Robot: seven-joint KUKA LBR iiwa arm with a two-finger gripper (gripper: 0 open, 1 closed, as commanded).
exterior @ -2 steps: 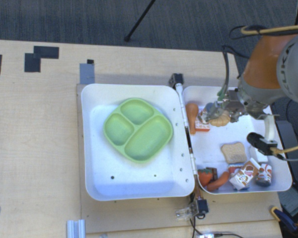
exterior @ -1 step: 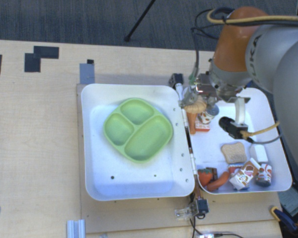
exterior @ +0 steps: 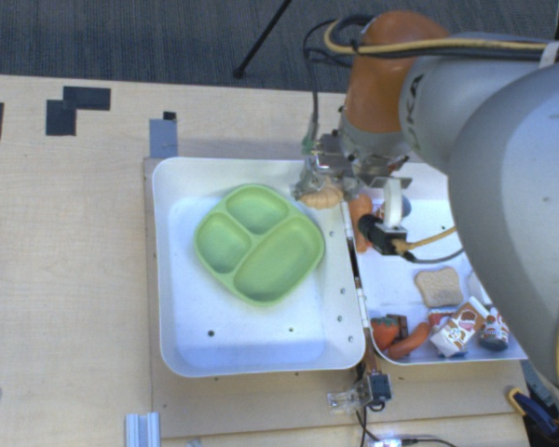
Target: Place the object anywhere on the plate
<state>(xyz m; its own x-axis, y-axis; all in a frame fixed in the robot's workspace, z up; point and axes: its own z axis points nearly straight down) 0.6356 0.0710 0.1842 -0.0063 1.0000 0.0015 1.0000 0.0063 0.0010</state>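
A: Where is the object now?

B: I see a small tan piece, like a bread roll (exterior: 322, 196), just under my gripper (exterior: 324, 177), above the far right edge of the left bin (exterior: 168, 277). It is near the plate (exterior: 259, 243), at its far right corner, but not over it.

A: Is your gripper holding it?

B: I cannot tell. The wrist hides the tips, so I do not say open or closed.

A: How will it handle?

B: I judge it is a light toy food, a little smooth and rounded, so it may slip or roll. It is not fragile, I think. I would take it across its narrow middle, not at the ends.
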